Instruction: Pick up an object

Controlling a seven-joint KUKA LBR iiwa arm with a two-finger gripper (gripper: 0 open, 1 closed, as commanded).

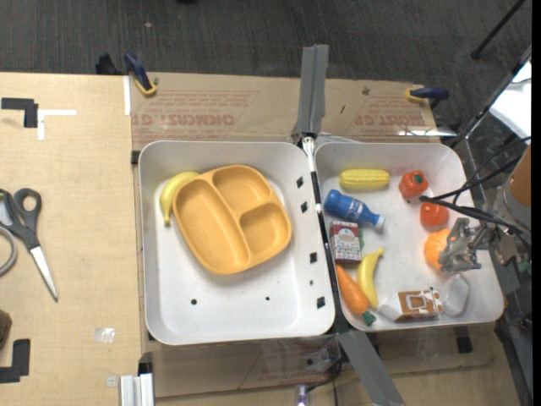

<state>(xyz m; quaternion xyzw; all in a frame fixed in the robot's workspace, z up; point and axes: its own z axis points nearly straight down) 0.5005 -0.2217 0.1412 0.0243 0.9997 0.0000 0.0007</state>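
Note:
The right bin (473,176) holds several toy foods: a corn cob (364,178), a blue bottle (351,208), a red pepper (412,184), a red-orange fruit (434,215), an orange (434,249), a small red box (346,244), a banana (369,276), a carrot (352,288) and a little carton (418,304). My gripper (462,252) hangs low over the bin's right side, just right of the orange and touching or nearly touching it. I see nothing clearly held. A pale object (458,296) lies below the gripper.
The left bin (161,311) bears a yellow divided plate (232,218) with a second banana (173,193) tucked at its left edge. Scissors (32,239) lie on the wooden bench at far left. Blue clamps (139,74) pin cardboard behind the bins.

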